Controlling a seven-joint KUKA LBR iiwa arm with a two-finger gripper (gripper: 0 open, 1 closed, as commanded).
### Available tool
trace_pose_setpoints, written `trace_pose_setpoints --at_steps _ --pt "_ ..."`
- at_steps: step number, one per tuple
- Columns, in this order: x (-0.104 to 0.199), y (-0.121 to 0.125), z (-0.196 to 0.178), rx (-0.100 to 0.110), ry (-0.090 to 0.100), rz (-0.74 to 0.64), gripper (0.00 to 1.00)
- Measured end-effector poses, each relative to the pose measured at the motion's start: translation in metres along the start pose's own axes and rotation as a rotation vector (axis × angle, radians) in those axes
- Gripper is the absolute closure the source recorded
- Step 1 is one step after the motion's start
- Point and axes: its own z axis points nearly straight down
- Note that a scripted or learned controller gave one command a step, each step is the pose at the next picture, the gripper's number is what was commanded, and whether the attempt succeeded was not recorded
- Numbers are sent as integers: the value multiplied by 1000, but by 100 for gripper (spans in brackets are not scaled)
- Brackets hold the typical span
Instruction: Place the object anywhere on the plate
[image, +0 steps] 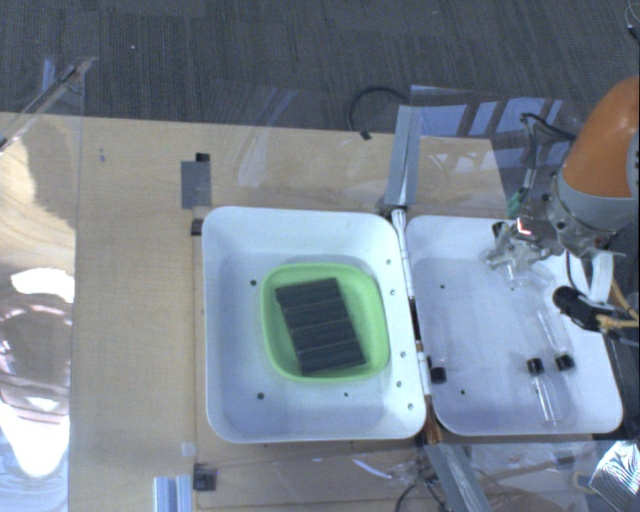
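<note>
No writing, label, brand mark, number or sign can be read anywhere here. The dark ridged block (319, 326) lying on the green plate (272, 312) carries only plain grooves, with no lettering on them. The two white bins (300, 232), one around the plate and one just to its right, have bare walls. The wooden bench (120, 300) beyond the plate's bin shows small dark fittings, all too small to show any marking.
</note>
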Motion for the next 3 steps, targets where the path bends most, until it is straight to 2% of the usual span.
trace_pose_setpoints --at_steps 1,2,3 --pt "42 -38 66 3 1 -191 100" --pt "125 -71 -6 -1 1 -407 100" --pt "125 -71 -6 -1 1 -406 0"
